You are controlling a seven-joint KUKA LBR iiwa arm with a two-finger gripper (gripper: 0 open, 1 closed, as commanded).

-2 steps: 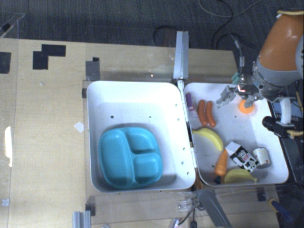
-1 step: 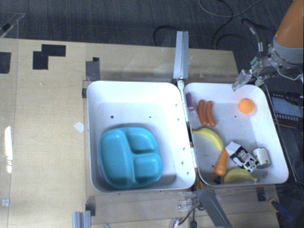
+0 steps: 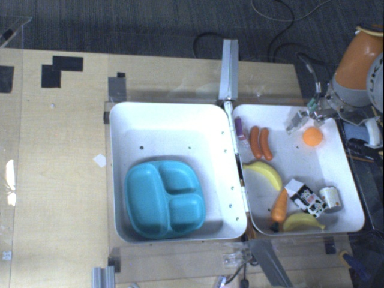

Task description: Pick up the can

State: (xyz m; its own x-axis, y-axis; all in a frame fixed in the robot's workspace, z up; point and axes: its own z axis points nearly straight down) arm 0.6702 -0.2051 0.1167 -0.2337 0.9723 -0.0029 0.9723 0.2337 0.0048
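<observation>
- Grey two-finger gripper (image 3: 298, 122) is hovering over the right white bin's (image 3: 354, 179) far end, beside the small orange ball (image 3: 312, 137); fingers probably parted, gripping nothing.
- Small silver metal can (image 3: 330, 198) is lying near the bin's front right corner, well apart.

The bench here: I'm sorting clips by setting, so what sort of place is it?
Probably a robotics lab test bench: two white bins fixed on a wooden top, toy food like a banana, and loose cables on dark carpet.

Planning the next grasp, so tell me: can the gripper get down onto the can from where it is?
Probably yes: the can lies uncovered near the right bin's edge, though a small box crowds one side. The gripper hovers near the orange ball.
</observation>
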